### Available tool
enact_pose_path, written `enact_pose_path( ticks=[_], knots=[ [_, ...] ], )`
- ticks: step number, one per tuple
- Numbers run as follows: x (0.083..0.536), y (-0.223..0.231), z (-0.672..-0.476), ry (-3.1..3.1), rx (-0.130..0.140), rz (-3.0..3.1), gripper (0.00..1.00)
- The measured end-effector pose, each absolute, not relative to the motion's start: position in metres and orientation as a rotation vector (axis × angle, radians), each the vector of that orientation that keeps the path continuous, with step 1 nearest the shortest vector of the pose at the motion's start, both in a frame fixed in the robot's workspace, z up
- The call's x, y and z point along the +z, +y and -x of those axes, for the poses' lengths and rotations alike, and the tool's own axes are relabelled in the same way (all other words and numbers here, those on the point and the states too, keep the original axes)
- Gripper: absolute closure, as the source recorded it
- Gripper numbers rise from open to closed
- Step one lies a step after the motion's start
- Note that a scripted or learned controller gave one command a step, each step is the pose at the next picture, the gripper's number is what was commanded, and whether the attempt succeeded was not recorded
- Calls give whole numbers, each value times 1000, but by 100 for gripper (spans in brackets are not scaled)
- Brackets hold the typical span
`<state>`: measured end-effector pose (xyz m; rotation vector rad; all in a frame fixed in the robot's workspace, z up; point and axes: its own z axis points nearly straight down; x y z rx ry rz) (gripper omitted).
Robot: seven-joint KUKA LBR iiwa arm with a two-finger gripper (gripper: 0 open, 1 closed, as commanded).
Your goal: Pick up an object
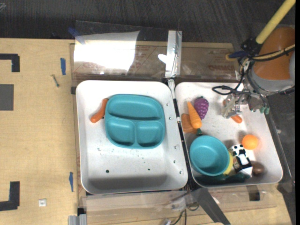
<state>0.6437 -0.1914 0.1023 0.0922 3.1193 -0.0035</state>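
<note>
At the upper right of the frame, in the right bin (pixel 274 168), the gripper (pixel 233 108) hangs with fingers slightly apart and holding nothing, a small orange piece (pixel 237 119) lying just below-right of its tips

Two bins sit side by side on the surface (pixel 33 125). The left bin (pixel 89 172) holds a divided tray (pixel 135 120) with a sausage (pixel 99 111) touching its left edge. The right bin (pixel 272 165) holds a bowl (pixel 208 154) at front, a carrot (pixel 193 114) and grapes (pixel 202 107) behind it, a ball (pixel 251 141) to its right.
</note>
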Motion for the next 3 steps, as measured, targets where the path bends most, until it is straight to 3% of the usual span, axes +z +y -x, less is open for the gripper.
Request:
enact_pose_path(
  ticks=[1,2,3],
  knots=[
    [101,-191,-643,3121,-3,-92,0],
    [87,-194,-634,3128,1,-227,0],
    [88,-161,-619,3090,2,-531,0]
  ],
)
